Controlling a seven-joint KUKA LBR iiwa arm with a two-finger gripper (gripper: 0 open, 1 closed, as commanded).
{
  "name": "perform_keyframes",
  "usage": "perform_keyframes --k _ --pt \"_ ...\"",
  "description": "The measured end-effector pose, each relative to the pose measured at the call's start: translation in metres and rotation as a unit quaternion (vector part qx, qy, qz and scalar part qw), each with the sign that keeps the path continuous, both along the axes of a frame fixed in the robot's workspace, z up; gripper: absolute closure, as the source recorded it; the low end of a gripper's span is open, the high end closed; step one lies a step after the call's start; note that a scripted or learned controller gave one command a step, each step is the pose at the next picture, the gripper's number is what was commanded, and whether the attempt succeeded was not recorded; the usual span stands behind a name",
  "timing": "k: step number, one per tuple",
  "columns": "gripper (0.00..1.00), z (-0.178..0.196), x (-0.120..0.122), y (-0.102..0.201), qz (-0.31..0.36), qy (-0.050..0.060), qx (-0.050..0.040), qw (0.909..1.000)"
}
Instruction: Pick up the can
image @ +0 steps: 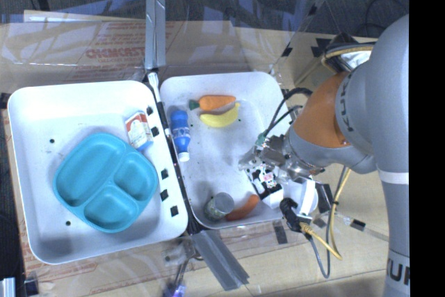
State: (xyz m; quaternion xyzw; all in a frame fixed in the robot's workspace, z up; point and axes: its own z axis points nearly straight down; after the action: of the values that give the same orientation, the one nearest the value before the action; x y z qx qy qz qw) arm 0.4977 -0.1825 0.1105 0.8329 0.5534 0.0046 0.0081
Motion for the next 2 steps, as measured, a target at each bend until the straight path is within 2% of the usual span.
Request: perform_keyframes --k 1,2 --pt "0.0 0.0 0.0 0.0 0.0 0.0 0.0 1.0" --pt "1.0 0.014 0.003 0.0 0.002 -0.004 -0.0001 1.0"
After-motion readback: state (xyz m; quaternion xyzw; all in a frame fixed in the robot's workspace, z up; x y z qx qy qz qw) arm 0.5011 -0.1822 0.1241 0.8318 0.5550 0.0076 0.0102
